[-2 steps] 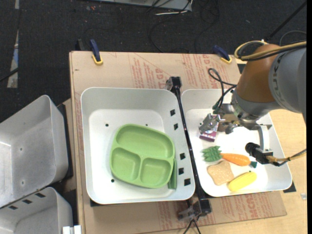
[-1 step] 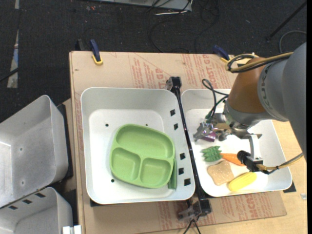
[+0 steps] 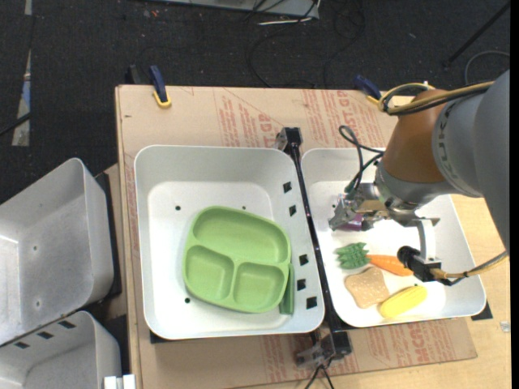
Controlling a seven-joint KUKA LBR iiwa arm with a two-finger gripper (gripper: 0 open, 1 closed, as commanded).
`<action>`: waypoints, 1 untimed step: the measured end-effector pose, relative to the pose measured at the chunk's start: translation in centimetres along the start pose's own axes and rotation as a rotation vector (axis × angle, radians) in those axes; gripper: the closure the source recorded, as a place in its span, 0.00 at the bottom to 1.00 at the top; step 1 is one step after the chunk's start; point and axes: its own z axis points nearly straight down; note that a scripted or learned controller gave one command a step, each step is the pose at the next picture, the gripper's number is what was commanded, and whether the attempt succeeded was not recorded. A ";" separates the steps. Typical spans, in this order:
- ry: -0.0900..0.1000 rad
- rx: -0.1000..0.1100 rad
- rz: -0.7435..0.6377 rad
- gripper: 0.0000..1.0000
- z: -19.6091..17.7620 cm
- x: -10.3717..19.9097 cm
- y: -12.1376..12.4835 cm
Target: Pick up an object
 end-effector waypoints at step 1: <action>-0.001 -0.003 -0.001 1.00 -4.3 -0.1 -0.3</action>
